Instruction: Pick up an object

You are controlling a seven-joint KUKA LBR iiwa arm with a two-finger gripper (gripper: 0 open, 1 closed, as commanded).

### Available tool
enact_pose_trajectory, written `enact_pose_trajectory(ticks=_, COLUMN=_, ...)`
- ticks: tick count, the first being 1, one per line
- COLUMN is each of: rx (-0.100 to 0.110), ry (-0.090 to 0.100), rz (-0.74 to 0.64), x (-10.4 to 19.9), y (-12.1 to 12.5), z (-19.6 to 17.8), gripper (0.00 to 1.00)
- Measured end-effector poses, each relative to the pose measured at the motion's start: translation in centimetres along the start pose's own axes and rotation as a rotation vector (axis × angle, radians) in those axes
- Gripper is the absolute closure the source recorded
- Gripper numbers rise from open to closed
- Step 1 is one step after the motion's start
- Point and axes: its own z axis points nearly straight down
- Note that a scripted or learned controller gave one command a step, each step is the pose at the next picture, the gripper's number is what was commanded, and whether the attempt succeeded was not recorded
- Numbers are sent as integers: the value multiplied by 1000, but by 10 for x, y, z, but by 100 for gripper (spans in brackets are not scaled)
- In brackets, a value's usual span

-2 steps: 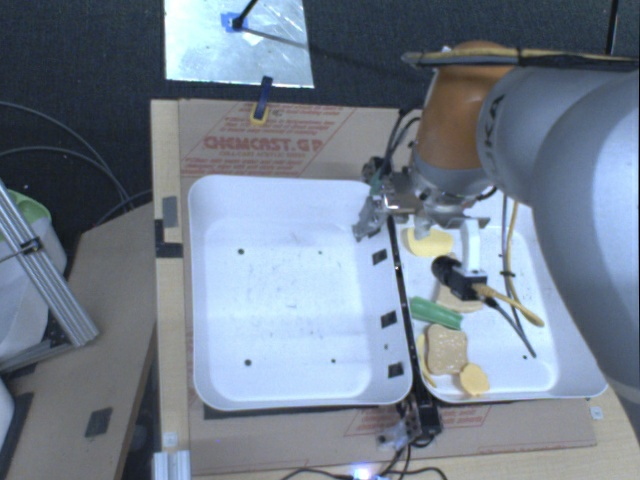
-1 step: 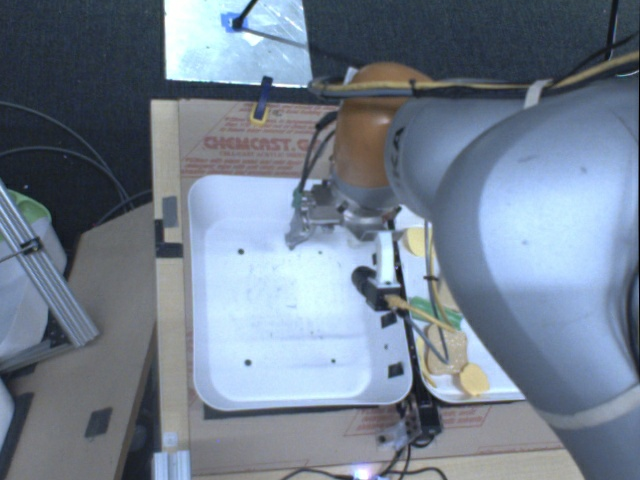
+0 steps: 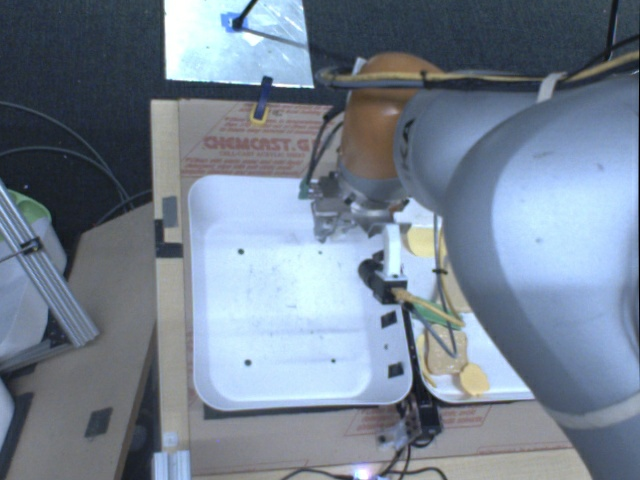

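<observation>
With the gripper (image 3: 330, 223) over the left bin (image 3: 215, 268), its opening impossible to tell, steer it toward the yellow pieces (image 3: 470, 378) in the right bin (image 3: 500, 393).

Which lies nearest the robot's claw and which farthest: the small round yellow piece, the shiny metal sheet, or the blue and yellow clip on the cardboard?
From the gripper, in the camera view:
1. Blue and yellow clip, above it on the cardboard.
2. Shiny metal sheet, beyond the clip, at the top.
3. Small round yellow piece, lower right, in the right bin.
</observation>
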Motion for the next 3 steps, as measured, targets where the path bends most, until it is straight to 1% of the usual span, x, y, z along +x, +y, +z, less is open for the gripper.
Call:
enact_pose_trajectory(ticks=1, rx=-2, ry=0, rz=-1, x=29, y=42, z=43, gripper=100)
enact_pose_trajectory(ticks=2, rx=1, ry=-2, rz=5, x=-9, y=41, z=50, gripper=100)
enact_pose_trajectory(ticks=3, rx=-1, ry=2, rz=-3, x=28, y=-29, z=-44, gripper=100)
